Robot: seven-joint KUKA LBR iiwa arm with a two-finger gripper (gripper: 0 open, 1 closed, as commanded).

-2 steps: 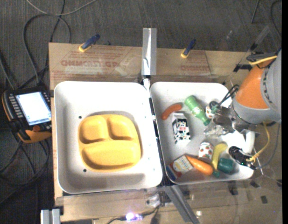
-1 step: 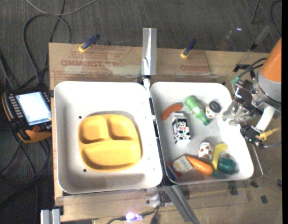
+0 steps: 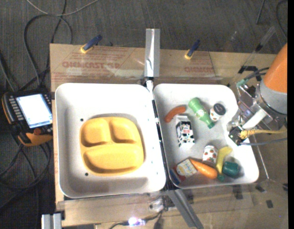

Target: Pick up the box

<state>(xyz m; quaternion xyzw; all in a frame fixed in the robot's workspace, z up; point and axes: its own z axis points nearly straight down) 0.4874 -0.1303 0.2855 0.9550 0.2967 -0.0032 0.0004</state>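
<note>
Box: small, white w/ dark print, flat in right bin; end effector grip can't tell.

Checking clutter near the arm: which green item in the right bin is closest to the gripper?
The green bottle, lying tilted near the bin's top, beside the gripper. The green cup sits lower, in the bottom corner.

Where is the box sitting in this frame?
In the camera view the box lies in the right bin, near its front edge and left of centre, touching the carrot, with the small red-and-white cup just behind it.
</note>
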